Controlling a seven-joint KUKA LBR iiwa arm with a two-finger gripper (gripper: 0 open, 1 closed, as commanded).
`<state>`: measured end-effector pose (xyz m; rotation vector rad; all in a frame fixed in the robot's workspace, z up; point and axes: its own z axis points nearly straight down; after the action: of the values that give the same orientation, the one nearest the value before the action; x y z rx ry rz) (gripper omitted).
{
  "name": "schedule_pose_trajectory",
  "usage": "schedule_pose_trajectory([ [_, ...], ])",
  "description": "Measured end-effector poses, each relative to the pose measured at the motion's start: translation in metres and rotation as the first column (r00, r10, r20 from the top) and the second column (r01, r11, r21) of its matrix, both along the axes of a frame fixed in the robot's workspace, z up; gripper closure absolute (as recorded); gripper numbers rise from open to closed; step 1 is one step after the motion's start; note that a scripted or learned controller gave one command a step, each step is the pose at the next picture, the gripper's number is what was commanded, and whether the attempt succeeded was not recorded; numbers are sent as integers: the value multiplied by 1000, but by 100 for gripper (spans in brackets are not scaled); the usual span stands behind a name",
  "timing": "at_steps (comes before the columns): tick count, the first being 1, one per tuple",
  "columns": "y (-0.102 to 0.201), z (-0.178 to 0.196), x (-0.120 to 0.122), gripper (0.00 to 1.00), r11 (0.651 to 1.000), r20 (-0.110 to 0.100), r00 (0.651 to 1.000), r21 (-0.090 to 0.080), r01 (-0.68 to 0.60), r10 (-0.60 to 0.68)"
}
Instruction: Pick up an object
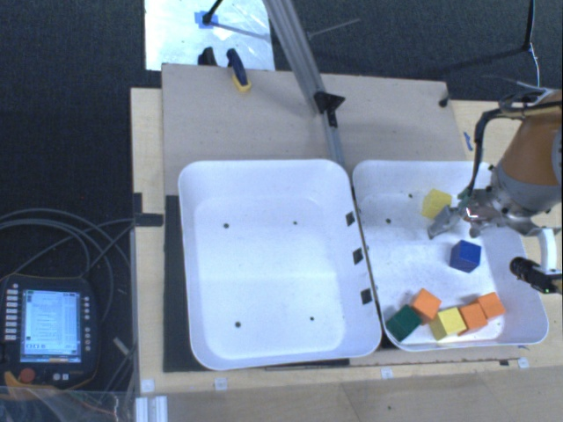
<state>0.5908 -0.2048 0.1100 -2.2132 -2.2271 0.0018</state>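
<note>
My gripper [457,221] hangs over the right bin [387,236], reaching in from the right under the arm's orange band. It sits between a yellow cube [436,203] just to its upper left and a blue cube [465,256] just below it. No cube is seen in its grasp. Along the bin's near edge lie a green cube [404,323], an orange cube [427,304], a second yellow cube [449,322] and two more orange cubes [473,315] [491,305].
The left bin [264,183] stands beside the right one, with black clips on the shared rim [359,256]. A slanted metal pole [299,47] crosses the back of the bench. A teach pendant [48,328] with cables lies on the floor at left.
</note>
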Motion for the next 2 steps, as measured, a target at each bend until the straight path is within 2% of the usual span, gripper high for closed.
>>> schedule_pose_trajectory([
  [1, 0, -3, 1, 0, 1000, 3, 1000, -2, 1, -1],
  [2, -1, 8, 2, 100, 1000, 7, 1000, -2, -1, 1],
])
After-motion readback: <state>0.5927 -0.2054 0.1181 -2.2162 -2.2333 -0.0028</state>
